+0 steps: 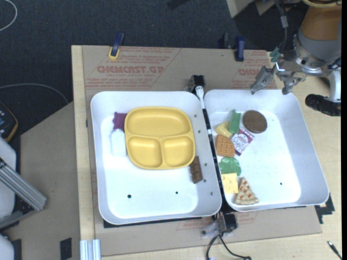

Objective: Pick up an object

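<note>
My gripper (272,84) hangs above the far edge of the right bin (293,161), its two fingers spread open with nothing between them. Below and left of it, in that bin, lie toy foods: a brown round cookie (254,122), a green piece (234,120), a red-and-white packet (242,141), a waffle square (225,145), a yellow wedge (223,129), a green-and-yellow cheese piece (229,173) and a pizza slice (245,193). The gripper is well apart from all of them.
The left bin (135,199) holds a yellow divided tray (160,137), a purple item (119,119), a white bottle (117,143) and a brown chocolate bar (196,171). Clamps sit at the bench's far edge. The right half of the right bin is bare.
</note>
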`<state>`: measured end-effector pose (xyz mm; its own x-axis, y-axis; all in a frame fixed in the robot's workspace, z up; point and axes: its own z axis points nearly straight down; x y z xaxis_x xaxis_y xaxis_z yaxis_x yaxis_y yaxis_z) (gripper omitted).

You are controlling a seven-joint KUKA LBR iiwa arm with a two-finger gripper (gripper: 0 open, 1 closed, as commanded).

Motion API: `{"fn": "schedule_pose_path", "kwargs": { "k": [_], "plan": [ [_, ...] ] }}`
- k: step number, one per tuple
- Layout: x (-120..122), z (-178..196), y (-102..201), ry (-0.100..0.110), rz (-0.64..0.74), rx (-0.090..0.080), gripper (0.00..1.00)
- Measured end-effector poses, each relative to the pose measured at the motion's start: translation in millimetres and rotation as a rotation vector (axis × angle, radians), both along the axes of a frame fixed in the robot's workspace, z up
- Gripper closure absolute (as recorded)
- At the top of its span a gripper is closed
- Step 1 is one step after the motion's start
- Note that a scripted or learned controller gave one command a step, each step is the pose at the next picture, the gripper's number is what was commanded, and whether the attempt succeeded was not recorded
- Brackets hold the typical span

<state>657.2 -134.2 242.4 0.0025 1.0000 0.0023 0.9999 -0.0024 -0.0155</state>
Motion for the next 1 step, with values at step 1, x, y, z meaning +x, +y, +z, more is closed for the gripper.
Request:
{"fn": "schedule_pose_path", "kwargs": {
  "k": [1],
  "plan": [
    [2.4,8.8,0.1,-0.014,0.002,-0.002,0.00]
  ]
}}
